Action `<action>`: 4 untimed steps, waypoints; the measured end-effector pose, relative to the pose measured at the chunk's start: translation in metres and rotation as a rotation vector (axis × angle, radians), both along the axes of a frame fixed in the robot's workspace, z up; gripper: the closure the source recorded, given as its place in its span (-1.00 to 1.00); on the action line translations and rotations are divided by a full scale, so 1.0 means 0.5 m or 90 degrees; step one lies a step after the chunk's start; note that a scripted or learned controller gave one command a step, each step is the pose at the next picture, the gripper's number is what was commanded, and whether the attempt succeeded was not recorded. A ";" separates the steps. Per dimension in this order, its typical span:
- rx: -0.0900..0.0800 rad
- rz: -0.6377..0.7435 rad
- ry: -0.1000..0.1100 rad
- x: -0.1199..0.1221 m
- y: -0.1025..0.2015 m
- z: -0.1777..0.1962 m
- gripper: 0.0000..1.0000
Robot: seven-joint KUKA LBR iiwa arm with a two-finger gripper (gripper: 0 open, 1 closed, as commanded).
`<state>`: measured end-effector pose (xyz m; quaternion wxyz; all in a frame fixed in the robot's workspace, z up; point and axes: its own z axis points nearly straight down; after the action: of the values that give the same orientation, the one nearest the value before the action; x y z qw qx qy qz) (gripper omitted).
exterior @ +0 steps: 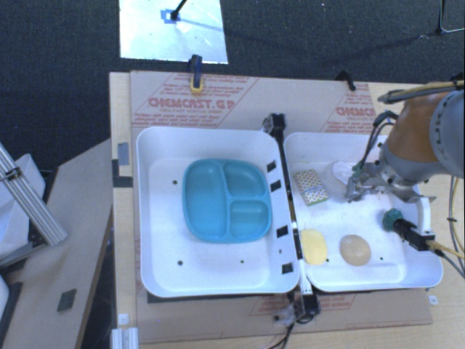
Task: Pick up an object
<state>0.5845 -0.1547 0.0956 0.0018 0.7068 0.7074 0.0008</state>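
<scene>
- Taking the right bin (418, 276) as the landmark: it is the shallow white tray on the right half of the bench, and every loose small item lies on its floor.
- Nearest the camera, along that bin's front part, a round tan lump (355, 249) lies near the middle of the floor, with a pale yellow piece (314, 246) beside it toward the bin's left wall; the two are apart, not touching.
- Farther back in the bin, near its left wall, a small checkered pad (310, 187) lies flat and slightly turned.
- The arm (421, 137) leans in over the bin's right and back edge, its orange band above the grey wrist, bent downward so the tool end points at the bin floor.
- The gripper (354, 192) sits low in the bin's middle, right of the checkered pad and behind the tan lump; a pale, clear-looking thing (344, 171) lies just behind it. I cannot tell how its fingers stand, nor whether it touches anything.
- A teal fitting (393, 219) with cables hangs off the wrist over the bin's right side.
- Left of the right bin, the left bin (156, 217) carries a blue divided plate (227, 200) in its centre.
</scene>
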 end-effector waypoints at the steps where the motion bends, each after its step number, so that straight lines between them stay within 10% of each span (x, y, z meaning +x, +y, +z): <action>1: 0.000 0.002 -0.001 0.016 0.003 0.091 1.00; 3: 0.000 0.003 -0.002 0.022 0.010 0.323 1.00; 4: 0.002 0.005 0.002 0.021 0.112 0.305 1.00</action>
<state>0.5950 -0.0986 0.2480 -0.0001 0.7039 0.7103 0.0009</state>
